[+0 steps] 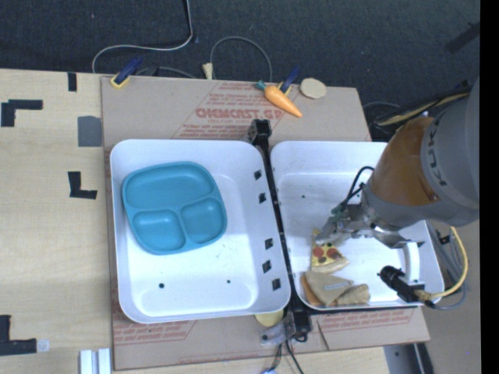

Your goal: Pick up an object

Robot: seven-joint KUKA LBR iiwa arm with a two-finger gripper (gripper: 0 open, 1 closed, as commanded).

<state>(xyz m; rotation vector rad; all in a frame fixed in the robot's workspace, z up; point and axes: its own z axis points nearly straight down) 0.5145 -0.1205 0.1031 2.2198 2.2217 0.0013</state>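
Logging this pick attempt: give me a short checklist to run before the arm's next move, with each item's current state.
1. Tool inside right bin: ok.
2. Tool above pizza slice: ok, just above it.
3. Object seen between the fingers: cannot tell.
4. Sandwich pieces crowd the pizza slice: not ok, touching.
5. Blue tray in left bin, away from arm: ok.
6. Carrot outside bins: ok.

We see even, fairly bright overhead light; the white bins (195,150) glare slightly, shadows stay soft, and the whole frame looks mildly grainy and soft.
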